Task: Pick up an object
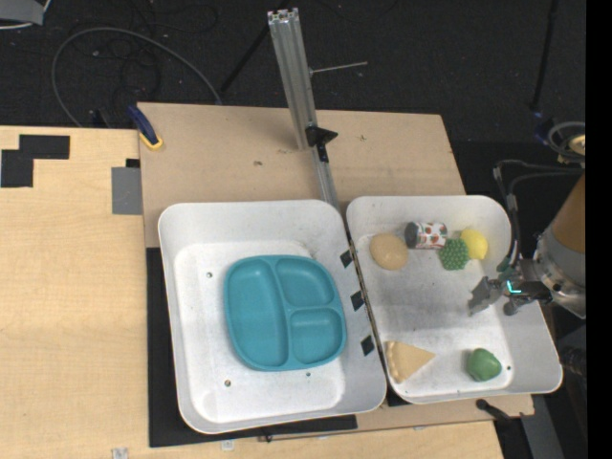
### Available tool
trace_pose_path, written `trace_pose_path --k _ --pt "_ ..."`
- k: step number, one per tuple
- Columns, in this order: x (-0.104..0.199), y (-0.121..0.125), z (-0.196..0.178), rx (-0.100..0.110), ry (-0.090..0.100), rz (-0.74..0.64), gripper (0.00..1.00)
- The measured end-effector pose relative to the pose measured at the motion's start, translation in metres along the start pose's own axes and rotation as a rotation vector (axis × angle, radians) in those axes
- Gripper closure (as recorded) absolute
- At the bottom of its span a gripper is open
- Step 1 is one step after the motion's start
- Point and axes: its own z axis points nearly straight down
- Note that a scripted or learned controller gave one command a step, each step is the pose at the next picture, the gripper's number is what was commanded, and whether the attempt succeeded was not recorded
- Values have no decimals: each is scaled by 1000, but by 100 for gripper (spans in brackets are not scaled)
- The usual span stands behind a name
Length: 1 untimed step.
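Tool (490, 297) near right bin (535, 347) rim, unobstructed

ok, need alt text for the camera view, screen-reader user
A grey robot arm's gripper reaches in from the right over the right white bin, which holds a tan round piece, a small can, green and yellow balls, a tan wedge and a green lump. The left bin holds a teal divided tray.

Two bins sit side by side on the worktop (287, 151). The left bin (191, 247) holds a divided tray (284, 311). The right bin (430, 314) holds a bun (389, 251), small can (426, 234) and two balls (464, 250) at the back, a wedge (407, 360) and round fruit (484, 363) in front.
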Motion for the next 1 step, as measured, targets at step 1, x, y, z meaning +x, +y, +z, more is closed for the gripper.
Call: trace_pose_path --k 1 --pt "0 1 -1 -3 -1 0 0"
